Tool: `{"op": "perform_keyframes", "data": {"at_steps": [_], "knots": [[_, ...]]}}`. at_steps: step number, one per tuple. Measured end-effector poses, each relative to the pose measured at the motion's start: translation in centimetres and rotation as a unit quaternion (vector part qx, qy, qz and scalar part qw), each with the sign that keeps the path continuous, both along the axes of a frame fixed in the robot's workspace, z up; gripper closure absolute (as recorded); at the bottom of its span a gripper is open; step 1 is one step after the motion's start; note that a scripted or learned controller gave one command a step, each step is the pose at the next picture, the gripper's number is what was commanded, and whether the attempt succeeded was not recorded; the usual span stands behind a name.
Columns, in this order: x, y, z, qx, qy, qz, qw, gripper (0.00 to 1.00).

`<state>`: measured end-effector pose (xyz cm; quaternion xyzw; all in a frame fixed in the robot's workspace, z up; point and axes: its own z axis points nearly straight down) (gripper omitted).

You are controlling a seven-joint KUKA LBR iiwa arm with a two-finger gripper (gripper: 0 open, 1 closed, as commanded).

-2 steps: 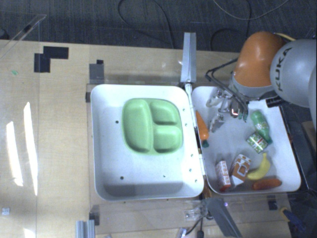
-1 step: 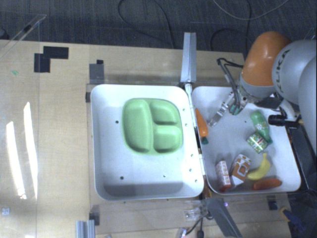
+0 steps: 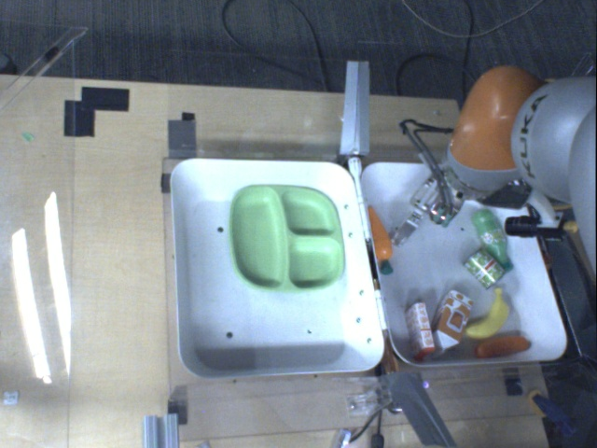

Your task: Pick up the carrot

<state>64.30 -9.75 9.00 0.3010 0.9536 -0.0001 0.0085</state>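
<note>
Our end effector (image 3: pixel 422 215) sits over the upper middle of the right bin (image 3: pixel 550 343), pointing down and left. Honestly, we can't tell from this angle whether it's released or clenched, and nothing is visibly in it.

The carrot (image 3: pixel 378 235) is a little to the left of it and apart from it, lying along the bin's left wall, right by the divider between the two bins, with its green end toward the near side. That wall is the tricky bit. We'd say the approach is underway but the grab hasn't happened.

To do this well, we'd want to come down with the grip line across the carrot's width, not along it, and aim for the thick orange middle rather than the thin green tip. One side of the grip has to slip between carrot and wall, so we'd go in slowly, or it may just jam on the rim or roll the carrot away.

Further out, the green bottle (image 3: pixel 489 229), small can (image 3: pixel 485 268), banana (image 3: pixel 492 316), two cartons (image 3: pixel 437 323) and a red-orange sausage-shaped thing (image 3: pixel 502 346) are well clear, so no crowding there. The left bin (image 3: pixel 201 343) holds a green tray (image 3: pixel 284 236), not in our way on the worktop (image 3: pixel 93 278).
</note>
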Motion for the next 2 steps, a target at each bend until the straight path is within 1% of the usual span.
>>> {"op": "perform_keyframes", "data": {"at_steps": [1, 2], "knots": [[-0.7, 1.1, 0.0, -0.001, 0.0, 0.202, 0.9793, 0.0], [-0.2, -0.6, -0.1, 0.0025, 0.002, -0.038, 0.9993, 0.0]]}}
